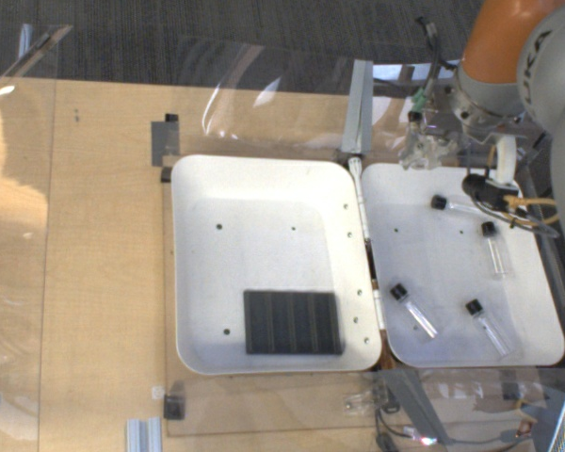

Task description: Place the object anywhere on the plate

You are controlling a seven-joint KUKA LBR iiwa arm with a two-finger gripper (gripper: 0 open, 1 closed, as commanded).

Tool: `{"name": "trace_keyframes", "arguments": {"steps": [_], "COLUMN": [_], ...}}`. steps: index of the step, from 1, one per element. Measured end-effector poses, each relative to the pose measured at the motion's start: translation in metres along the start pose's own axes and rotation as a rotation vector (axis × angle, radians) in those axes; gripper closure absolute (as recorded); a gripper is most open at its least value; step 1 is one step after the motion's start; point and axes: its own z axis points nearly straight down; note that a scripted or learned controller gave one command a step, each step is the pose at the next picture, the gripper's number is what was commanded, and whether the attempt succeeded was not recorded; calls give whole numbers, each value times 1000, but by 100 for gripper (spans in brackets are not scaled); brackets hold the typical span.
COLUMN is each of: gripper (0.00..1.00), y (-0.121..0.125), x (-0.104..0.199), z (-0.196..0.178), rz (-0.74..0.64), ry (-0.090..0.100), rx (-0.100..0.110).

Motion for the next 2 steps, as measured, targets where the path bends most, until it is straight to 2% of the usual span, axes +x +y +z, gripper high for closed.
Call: {"name": "trace_keyframes", "arguments": {"steps": [1,2], "gripper": [100,100], "y": [-4,-7], "x": [75,126], "z": [-99,-83], "rz": [19,431], "ry": [0,0], "rx": [-6,1]}}
